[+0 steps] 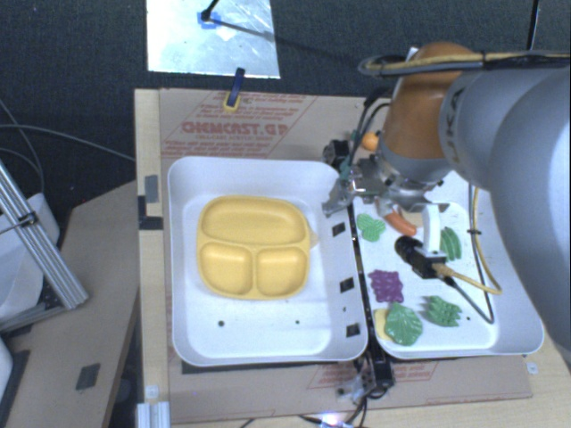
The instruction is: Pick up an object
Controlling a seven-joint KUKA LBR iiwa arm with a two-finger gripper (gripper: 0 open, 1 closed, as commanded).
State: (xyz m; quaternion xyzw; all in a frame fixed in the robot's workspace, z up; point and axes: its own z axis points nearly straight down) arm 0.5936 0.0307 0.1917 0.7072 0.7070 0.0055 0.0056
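gripper [393,205] low over right white plastic bin [513,328], finger state cannot be told | small orange carrot-shaped toy [402,223] lies just beside and below it, long axis slanting | nothing visibly held

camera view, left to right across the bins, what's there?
Left white bin → yellow divided tray → purple grape piece → dark green leafy piece, all in or at the right bin.

L bin [192,328]: yellow tray [254,243] fills centre, margins free. R bin [513,333]: toy foods crowded, arm [446,105] overhangs top.
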